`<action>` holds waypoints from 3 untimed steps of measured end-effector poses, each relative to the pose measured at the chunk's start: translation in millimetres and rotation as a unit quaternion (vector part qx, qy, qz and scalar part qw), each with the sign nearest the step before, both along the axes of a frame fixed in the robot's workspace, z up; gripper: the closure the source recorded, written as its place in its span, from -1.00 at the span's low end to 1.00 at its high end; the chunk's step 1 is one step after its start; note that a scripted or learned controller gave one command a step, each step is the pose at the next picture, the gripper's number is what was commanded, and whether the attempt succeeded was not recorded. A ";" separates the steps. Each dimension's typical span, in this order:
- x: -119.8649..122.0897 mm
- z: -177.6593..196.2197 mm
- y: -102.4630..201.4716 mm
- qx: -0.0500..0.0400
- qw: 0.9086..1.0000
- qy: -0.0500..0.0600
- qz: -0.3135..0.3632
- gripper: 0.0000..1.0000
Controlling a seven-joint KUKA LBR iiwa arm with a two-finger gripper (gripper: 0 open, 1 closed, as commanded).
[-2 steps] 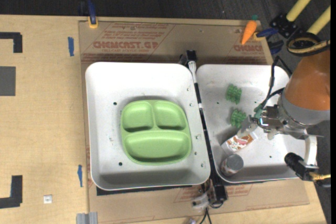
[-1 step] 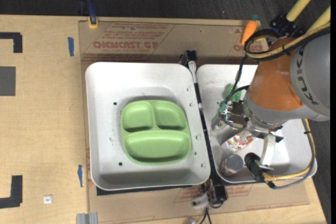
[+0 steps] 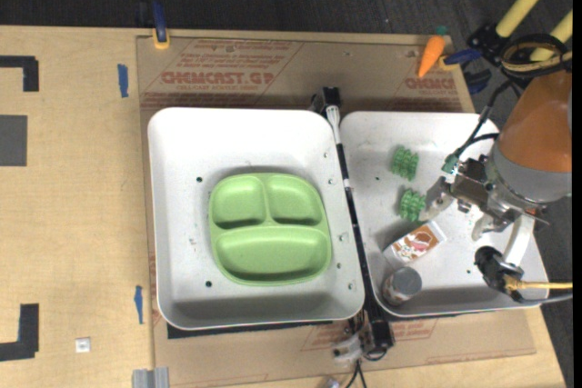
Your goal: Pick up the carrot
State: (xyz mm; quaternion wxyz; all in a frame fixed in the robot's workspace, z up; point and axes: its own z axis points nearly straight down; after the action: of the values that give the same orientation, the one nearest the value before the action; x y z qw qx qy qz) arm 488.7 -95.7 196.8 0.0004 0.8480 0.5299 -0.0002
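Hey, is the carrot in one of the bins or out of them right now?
Out. The carrot lies on the brown board beyond the right bin's far rim, apart from the gripper over that bin.

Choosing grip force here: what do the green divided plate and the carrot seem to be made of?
The green plate looks like matte moulded plastic: even colour, rounded compartment ridges, soft highlights. The carrot, lying on the board behind the right bin, looks like a plastic toy, uniformly bright orange; too small to be sure.
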 end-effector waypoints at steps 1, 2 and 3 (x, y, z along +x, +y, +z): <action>-10.0 -57.1 -48.0 0.001 0.999 0.001 -0.043 -1.00; -7.0 -70.3 -40.5 -0.002 0.996 -0.005 -0.091 -1.00; -9.8 -95.7 4.3 0.001 0.988 0.002 -0.152 -1.00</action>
State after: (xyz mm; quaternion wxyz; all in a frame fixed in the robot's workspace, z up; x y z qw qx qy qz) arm 479.0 -91.5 101.1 -0.0017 0.9188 0.3946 -0.0008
